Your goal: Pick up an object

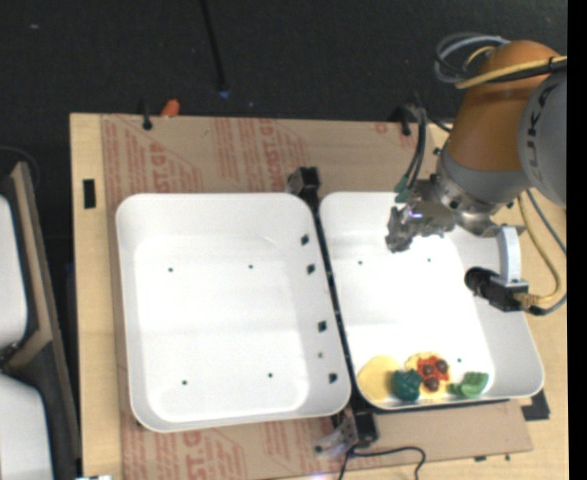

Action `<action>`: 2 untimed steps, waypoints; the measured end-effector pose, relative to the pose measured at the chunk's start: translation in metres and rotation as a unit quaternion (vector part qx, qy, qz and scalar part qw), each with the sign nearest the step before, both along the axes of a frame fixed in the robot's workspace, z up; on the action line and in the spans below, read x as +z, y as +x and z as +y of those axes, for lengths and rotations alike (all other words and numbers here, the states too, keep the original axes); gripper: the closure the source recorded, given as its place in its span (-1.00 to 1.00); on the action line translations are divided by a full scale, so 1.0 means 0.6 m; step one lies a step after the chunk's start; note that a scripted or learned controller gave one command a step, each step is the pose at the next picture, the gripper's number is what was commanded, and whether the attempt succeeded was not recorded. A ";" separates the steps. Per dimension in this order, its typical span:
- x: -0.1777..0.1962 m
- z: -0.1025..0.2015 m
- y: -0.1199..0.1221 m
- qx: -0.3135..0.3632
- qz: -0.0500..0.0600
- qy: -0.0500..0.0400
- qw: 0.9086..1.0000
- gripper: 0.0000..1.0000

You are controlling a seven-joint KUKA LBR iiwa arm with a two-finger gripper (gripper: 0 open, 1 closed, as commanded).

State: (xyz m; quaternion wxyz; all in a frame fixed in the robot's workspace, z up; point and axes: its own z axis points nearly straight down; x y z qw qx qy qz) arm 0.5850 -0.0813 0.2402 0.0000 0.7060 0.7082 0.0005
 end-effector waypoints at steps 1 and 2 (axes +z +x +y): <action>-0.005 0.072 -0.010 0.000 0.000 0.000 1.000 1.00; -0.009 0.145 -0.020 0.000 0.000 0.000 1.000 1.00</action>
